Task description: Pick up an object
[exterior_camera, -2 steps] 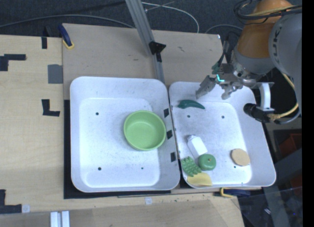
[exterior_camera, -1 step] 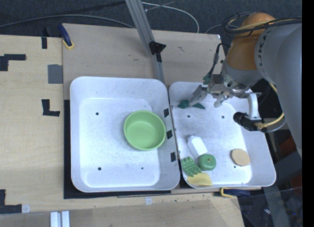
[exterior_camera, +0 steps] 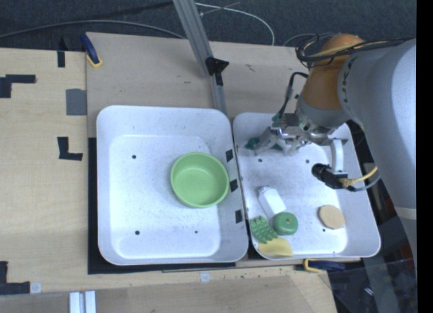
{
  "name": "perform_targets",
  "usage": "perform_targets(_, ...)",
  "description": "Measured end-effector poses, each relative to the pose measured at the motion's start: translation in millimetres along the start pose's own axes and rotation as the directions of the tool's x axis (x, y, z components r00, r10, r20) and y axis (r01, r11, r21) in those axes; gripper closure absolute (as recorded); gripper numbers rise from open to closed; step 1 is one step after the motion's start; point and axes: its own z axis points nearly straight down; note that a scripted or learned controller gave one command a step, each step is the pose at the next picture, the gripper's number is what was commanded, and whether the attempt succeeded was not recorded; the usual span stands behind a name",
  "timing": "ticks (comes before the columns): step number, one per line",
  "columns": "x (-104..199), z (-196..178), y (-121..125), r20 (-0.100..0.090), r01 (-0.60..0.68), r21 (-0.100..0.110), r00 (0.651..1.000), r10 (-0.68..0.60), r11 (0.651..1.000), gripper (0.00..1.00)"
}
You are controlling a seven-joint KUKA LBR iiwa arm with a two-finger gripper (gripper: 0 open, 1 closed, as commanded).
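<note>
My gripper [exterior_camera: 276, 138] hangs low over the far part of the right bin [exterior_camera: 358, 237], close to its left wall. A small dark-green piece [exterior_camera: 252, 144] shows right at the gripper's left tip; whether it is held cannot be told. Nearer the front of that bin lie a white cylinder [exterior_camera: 272, 201], a green round cap [exterior_camera: 285, 223], a tan disc [exterior_camera: 331, 216], a green ridged piece [exterior_camera: 260, 228] and a yellow piece [exterior_camera: 279, 247]. A light-green bowl [exterior_camera: 199, 180] sits upright in the left bin [exterior_camera: 115, 190].
A grey pole [exterior_camera: 193, 24] slants down to the bins' far edge, ending beside a black clamp [exterior_camera: 216, 65]. A black cable loop [exterior_camera: 328, 173] hangs from the wrist over the right bin. The wooden bench [exterior_camera: 40, 170] extends to the left.
</note>
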Motion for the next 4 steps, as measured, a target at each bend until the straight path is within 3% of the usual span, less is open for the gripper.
perform_targets(1,0.8,17.3,-0.4,0.001,0.001,-0.004,1.0,-0.001,1.0,0.0)
perform_targets(2,1.3,6.6,-0.3,0.0,0.002,-0.004,1.0,-0.002,1.0,1.0)
perform_targets(4,-1.6,-98.9,4.2,0.0,0.0,-0.011,1.0,0.0,1.0,1.0)
